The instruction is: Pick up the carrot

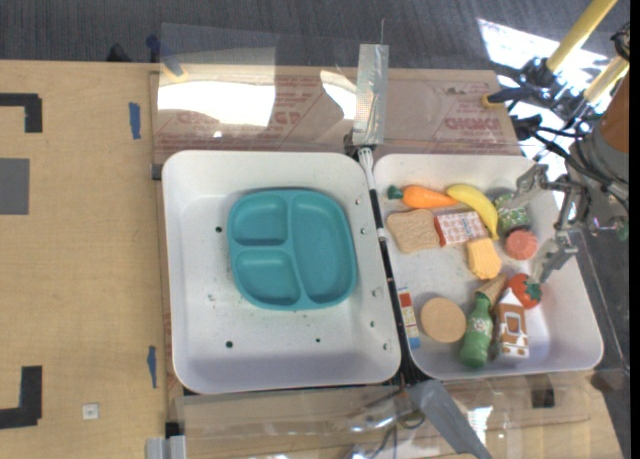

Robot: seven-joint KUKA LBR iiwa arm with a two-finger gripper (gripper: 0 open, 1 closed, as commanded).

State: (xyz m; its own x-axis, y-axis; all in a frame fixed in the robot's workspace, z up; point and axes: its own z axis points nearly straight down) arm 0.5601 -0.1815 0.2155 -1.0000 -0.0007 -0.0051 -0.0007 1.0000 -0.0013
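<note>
The carrot [428, 197], orange with a green tip, lies on its side at the far left corner of the right bin [585, 332]. It touches a yellow banana [476, 206] on its right and a bread slice [413, 231] in front. My gripper [542, 217] hangs over the right side of that bin, well to the right of the carrot. Its two fingers stand apart, open, with nothing held between them. A green leafy piece [512, 215] and a red round piece [520, 243] lie just left of the fingers.
The right bin also holds a red-and-white box [460, 226], a yellow cheese wedge [484, 259], a round cookie [443, 319], a green bottle [477, 332], a small carton [513, 329] and a red fruit [526, 291]. A teal divided plate [293, 247] sits in the left bin [190, 277].
</note>
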